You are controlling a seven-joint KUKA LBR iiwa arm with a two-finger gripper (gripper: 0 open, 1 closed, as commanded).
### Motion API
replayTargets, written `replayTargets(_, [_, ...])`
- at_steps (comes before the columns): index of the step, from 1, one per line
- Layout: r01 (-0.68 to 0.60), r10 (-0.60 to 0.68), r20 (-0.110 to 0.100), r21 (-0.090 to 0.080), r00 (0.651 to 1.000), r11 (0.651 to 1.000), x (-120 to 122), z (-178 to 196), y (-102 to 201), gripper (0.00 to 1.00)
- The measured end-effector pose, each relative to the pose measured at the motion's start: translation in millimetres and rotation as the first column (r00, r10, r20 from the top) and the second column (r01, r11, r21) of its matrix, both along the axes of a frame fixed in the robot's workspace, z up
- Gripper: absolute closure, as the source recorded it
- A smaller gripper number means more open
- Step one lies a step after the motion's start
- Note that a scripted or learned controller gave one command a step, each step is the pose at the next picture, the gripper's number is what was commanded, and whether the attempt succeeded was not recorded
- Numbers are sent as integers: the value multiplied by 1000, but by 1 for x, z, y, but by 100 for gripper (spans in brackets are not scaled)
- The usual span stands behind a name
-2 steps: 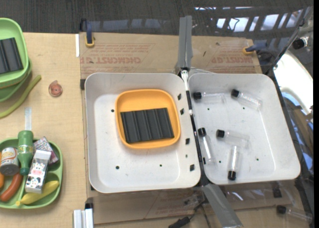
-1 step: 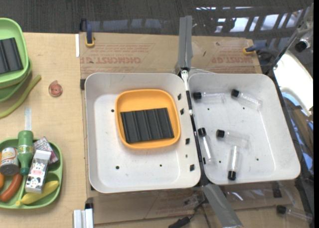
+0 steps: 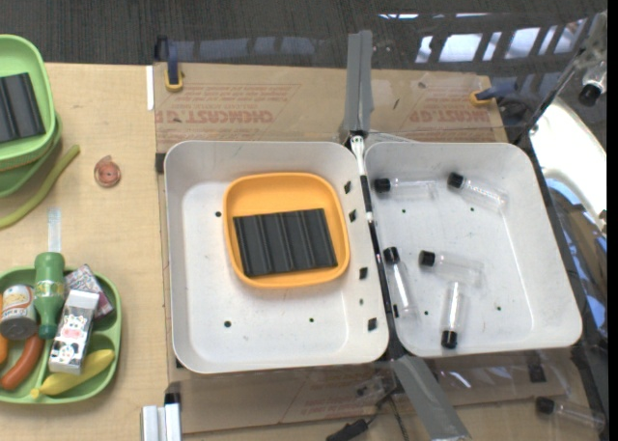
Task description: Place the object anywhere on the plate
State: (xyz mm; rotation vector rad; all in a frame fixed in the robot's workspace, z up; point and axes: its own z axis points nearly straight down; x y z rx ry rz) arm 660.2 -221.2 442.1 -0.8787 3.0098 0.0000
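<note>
In the camera view you have the two white bins side by side across the middle of the frame, sitting on a sheet of brown cardboard (image 3: 253,109) that is pinned at its upper edge by a clamp (image 3: 173,78) on the left and another clamp (image 3: 486,96) on the right. Look in the left bin (image 3: 193,333) and you will find the orange plate (image 3: 286,192) lying flat in its upper middle, with a dark grey ribbed insert (image 3: 286,242) resting on the plate's lower half. The things to be moved are all in the right bin (image 3: 541,314), well apart from the plate: five clear tubes with black caps. One tube (image 3: 406,186) lies near the bin's upper left with its cap to the left, a second tube (image 3: 477,191) lies just right of it, slanting down to the right, a third tube (image 3: 396,285) runs along the bin's left wall with its cap uppermost, a fourth tube (image 3: 451,264) lies near the centre with its cap to the left, and a fifth tube (image 3: 451,312) lies almost straight up and down below it, cap toward the bottom of the frame. None of the tubes touches the plate. A grey post (image 3: 359,82) stands above the seam between the bins. At the lower left of the frame you can see a green tray (image 3: 101,372) of toy food with a green bottle (image 3: 48,292) on it, at the upper left a green dish (image 3: 29,154) holding another dark ribbed piece, and between them a small pink object (image 3: 107,173) on the wooden bench
</note>
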Motion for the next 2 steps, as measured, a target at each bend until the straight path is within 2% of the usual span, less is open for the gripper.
replayTargets(1, [-377,377,1,-2,926,926,0,0,0,100])
replayTargets(2, [-702,702,0,-2,712,712,0,-1,0,100])
